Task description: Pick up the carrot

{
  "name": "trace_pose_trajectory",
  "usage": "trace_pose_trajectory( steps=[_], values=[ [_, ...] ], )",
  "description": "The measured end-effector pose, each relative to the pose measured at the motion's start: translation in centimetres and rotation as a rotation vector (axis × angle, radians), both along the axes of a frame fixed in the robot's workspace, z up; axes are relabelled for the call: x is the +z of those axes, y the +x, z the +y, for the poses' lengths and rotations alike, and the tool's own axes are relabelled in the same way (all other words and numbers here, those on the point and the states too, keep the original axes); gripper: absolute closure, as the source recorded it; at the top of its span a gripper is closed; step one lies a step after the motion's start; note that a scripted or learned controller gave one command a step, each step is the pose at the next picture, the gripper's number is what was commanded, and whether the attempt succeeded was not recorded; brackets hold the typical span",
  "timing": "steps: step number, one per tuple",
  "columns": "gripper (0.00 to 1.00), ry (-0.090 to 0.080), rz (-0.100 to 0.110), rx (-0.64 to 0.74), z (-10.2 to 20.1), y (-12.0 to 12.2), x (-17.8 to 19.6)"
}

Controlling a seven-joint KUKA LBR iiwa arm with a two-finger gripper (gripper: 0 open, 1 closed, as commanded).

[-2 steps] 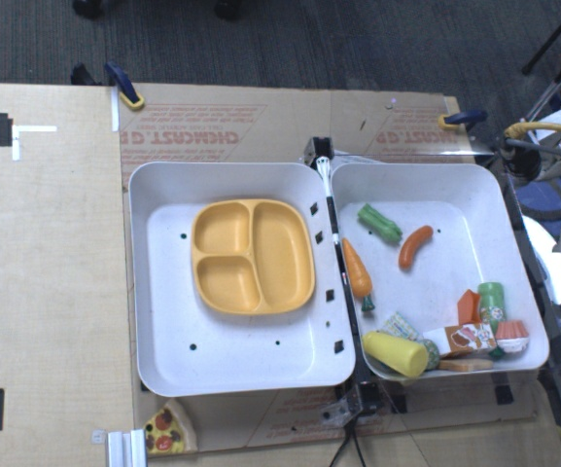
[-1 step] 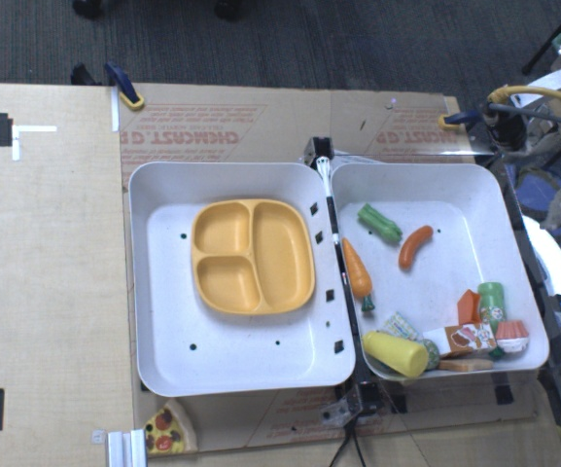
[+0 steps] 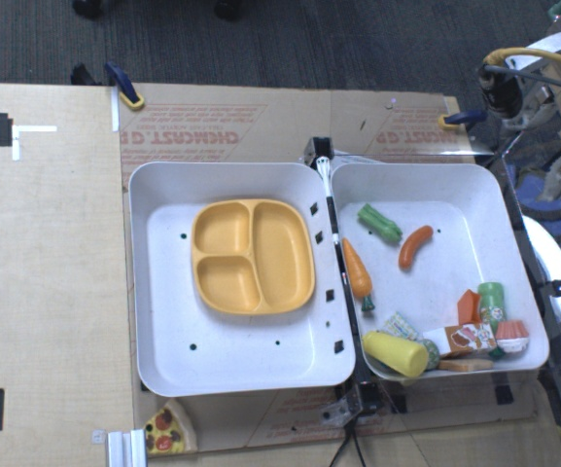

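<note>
In right bin (image 3: 474, 188), carrot (image 3: 357, 271) lies against left wall, near sausage (image 3: 415, 246); claw state unreadable.

This is looking like a robot test lab set up in an office room. Two white bins (image 3: 154, 358) are sitting on a tabletop (image 3: 37, 339) covered with taped cardboard (image 3: 261, 125) held by clamps (image 3: 124, 86). Dark carpet (image 3: 358, 37) and office chair wheels (image 3: 90, 3) are showing at the far side, and cabled equipment (image 3: 528, 86) is crowding the far right.
</note>
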State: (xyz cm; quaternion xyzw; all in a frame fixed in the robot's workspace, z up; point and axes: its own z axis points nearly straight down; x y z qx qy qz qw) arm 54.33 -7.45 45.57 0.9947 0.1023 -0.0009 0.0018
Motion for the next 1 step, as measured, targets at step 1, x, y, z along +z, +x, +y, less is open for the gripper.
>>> trace_pose_trajectory(
  steps=[1],
  values=[
    [0.0, 0.001, 0.003, -0.004, -0.47, 3.52, -0.17]
  ],
)
